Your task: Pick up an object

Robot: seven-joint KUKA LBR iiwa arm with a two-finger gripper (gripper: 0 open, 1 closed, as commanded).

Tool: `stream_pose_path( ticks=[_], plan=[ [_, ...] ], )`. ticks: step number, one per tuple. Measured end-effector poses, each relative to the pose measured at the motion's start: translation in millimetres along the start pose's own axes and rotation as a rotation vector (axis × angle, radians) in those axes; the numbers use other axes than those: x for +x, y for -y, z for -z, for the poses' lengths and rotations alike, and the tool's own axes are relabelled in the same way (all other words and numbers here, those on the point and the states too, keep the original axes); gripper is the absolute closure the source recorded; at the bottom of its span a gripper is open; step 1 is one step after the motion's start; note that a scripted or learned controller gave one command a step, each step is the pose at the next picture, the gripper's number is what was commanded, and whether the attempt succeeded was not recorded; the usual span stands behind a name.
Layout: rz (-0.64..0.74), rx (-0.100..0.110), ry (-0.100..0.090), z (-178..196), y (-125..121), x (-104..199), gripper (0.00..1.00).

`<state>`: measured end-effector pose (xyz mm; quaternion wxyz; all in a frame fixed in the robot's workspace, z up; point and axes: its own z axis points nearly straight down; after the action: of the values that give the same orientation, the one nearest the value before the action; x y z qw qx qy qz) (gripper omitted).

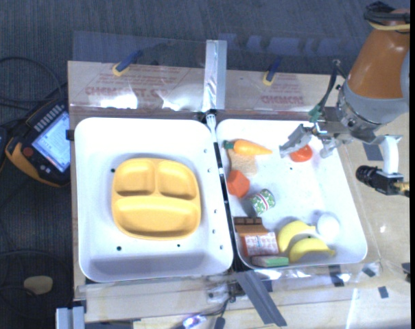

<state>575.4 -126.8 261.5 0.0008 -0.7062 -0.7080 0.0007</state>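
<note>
Gripper (310,141) low at 1 o'clock of right bin (348,204), fingers spread, straddling red object (301,154) but not pinching it. Risk: closing off-centre, nudging it toward wall, coming up with nothing. Red object small, roundish, at bin's 12–1 o'clock; no clear long axis or heading. Carrot (247,147) just at 9 o'clock of it, long axis running 9-to-3.

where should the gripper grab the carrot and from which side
Grip the carrot across its thick orange middle, coming straight down from above. It lies flat, pointing roughly left to right near the right bin's back left corner, so fingers closing across its narrow width probably fit best. The divider wall is close on its left.
</note>
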Motion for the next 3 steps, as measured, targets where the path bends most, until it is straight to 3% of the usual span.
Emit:
stream_pose_path(
  ticks=[1,2,3],
  plan=[
    [0.177,0.001,-0.001,-111,45,33,0.00],
    [0.320,-0.002,0.000,-66,44,33,0.00],
    [0.337,-0.002,-0.001,-157,49,19,0.00]
  ],
)
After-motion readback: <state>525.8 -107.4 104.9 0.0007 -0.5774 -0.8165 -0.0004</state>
